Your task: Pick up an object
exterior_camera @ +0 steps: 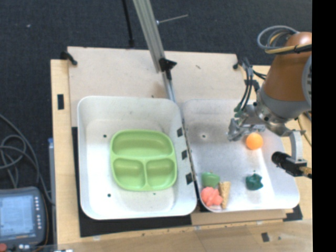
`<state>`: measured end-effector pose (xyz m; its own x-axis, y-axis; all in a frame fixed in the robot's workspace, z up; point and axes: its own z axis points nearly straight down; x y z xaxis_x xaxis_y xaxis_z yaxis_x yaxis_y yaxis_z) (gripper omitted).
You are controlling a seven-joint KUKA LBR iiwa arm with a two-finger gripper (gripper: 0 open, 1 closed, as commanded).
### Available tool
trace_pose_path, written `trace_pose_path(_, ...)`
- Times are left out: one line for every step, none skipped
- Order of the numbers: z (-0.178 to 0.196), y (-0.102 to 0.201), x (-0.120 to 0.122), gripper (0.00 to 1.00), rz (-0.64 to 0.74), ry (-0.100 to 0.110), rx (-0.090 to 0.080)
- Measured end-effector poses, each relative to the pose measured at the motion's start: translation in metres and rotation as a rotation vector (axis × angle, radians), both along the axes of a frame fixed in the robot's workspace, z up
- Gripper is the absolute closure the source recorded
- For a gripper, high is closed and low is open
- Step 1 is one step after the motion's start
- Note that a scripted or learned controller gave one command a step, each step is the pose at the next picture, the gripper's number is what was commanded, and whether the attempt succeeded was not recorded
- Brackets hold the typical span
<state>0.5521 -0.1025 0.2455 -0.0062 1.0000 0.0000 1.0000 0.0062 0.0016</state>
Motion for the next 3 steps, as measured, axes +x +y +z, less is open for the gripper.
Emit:
trace_pose_path(-0.01, 0.049, -0.001, 1.0, 0.0, 0.0, 0.0)
trace_pose_path(-0.017, 0.106, 0.002, 1.0, 0.001, 0.002, 0.002)
trace_pose_path(-0.022, 0.157, -0.001, 1.0, 0.002, 0.004, 0.002)
